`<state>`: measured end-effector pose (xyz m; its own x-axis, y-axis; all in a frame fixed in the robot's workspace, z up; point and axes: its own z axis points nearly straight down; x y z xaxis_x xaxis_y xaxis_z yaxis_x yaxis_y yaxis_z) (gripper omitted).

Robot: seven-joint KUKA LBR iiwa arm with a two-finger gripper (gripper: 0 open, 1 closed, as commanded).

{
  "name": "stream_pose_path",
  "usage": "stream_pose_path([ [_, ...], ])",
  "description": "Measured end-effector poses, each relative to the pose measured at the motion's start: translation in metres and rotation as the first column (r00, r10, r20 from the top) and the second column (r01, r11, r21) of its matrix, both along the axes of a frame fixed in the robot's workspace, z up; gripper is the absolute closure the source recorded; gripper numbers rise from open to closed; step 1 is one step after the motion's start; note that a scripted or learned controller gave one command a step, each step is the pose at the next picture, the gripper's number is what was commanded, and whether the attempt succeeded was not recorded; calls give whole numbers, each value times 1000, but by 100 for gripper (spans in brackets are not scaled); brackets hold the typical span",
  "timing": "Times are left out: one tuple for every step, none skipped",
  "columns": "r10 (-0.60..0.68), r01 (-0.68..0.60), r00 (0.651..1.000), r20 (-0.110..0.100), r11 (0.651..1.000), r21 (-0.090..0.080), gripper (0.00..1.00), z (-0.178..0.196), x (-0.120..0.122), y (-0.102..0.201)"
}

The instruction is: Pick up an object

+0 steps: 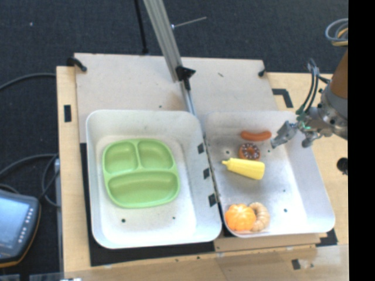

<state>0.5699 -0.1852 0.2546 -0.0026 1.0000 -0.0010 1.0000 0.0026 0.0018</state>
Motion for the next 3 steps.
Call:
stream_pose_path([
  [-2, 2, 1000, 19, 1000, -5, 0, -132, 12, -8],
  [-8, 8, 1000, 17, 1000, -19, 0, -150, -24, 75],
  [2, -2, 1000, 10, 1000, -1, 0, -48, 15, 130],
])
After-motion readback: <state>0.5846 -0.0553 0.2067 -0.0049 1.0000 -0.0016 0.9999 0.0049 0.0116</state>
